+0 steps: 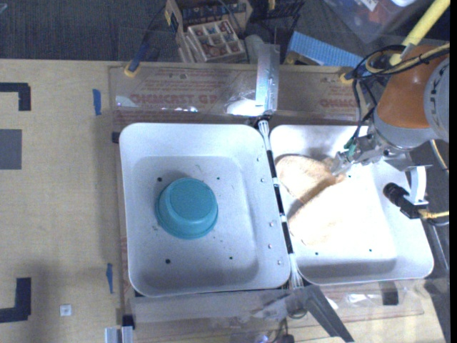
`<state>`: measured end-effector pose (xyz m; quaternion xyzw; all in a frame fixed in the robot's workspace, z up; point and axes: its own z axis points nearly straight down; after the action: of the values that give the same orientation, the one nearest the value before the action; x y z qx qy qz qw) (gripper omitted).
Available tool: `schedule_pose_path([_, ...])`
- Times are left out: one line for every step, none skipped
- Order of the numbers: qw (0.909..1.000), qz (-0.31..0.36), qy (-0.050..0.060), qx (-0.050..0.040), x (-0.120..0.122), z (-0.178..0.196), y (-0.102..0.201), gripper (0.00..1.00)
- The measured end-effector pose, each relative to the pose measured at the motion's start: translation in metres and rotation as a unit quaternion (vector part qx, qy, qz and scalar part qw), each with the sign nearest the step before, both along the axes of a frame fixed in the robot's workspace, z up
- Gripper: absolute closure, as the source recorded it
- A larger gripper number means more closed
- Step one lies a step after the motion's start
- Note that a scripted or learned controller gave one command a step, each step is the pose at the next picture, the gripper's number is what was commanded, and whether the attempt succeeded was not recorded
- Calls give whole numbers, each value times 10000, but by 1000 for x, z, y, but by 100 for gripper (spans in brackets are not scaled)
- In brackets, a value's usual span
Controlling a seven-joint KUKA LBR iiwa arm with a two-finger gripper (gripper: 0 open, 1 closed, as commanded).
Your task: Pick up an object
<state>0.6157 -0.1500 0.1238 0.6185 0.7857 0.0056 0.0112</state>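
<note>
A flat tan, cloth-like object (303, 176) lies in the right white bin (371, 256), near its back left corner. My gripper (342, 164) reaches in from the right, and its tip sits right at the tan object's right end. That end looks pulled up toward the gripper, with a brownish streak trailing down to the left, but the contact point is blurred. A blue bowl (187, 206) rests upside down in the middle of the left white bin (143, 156), far from the gripper.
The grey arm with its orange band (407, 98) hangs over the right bin's back right corner, with cables around it. A black fitting (401, 199) sits at that bin's right rim. A metal divider (275, 191) separates the bins. Boxes and clutter stand behind the bench.
</note>
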Motion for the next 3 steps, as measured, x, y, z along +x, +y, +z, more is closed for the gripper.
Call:
schedule_pose_path([9998,-173,111,26,-19,-30,-30,100])
schedule_pose_path([9998,-174,115,26,-19,-30,-30,0])
schedule_pose_path([9994,-330,100,20,-6,-14,3,0])
